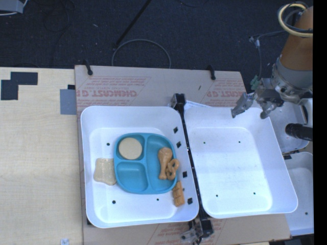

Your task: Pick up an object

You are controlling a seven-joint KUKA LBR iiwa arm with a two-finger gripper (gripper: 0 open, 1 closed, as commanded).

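My gripper (253,109) hangs over the far right corner of the right bin (286,177), its two fingers spread apart with nothing between them. All the objects lie in the left bin (97,121), well to the gripper's left. A blue divided tray (134,180) sits there with a round tan disc (130,148) in its upper left compartment and a tan pretzel-like piece (167,163) in its right compartment. A pale tan slab (104,171) lies just left of the tray. A small orange-brown piece (178,193) rests at the tray's lower right.
A black divider (187,157) runs between the two bins. Cardboard (153,88) lies under the bins and shows behind them. A light wooden bench surface (36,157) extends to the left. Cables cross the dark floor at the back.
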